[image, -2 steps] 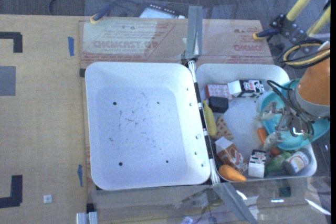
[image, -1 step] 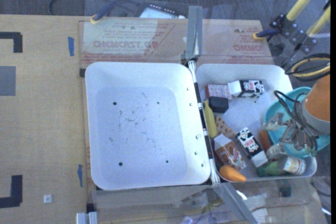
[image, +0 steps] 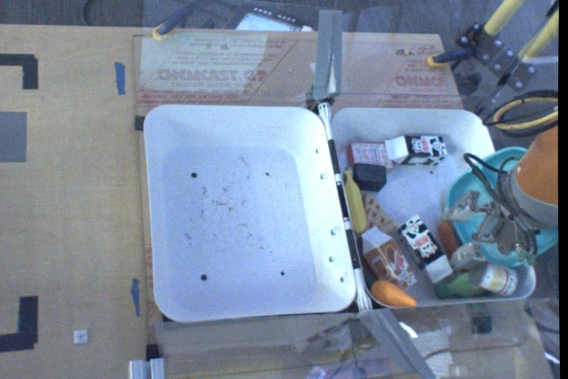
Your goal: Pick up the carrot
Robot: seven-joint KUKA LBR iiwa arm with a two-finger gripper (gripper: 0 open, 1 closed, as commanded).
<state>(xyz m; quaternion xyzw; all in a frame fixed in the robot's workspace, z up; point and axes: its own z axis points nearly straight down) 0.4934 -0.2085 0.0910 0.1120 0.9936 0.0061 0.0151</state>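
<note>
The carrot, small and orange, lies at the front edge of the right bin, next to the divider. My gripper hangs over the right side of that bin, well to the right of the carrot and a little behind it. It sits above a teal bowl and some clutter, and nothing of the carrot is between its fingers.
The right bin also holds a yellow banana-like piece, a black block, two cow-patterned cartons, a brown snack box and a green item. The left bin lies beside it.
</note>
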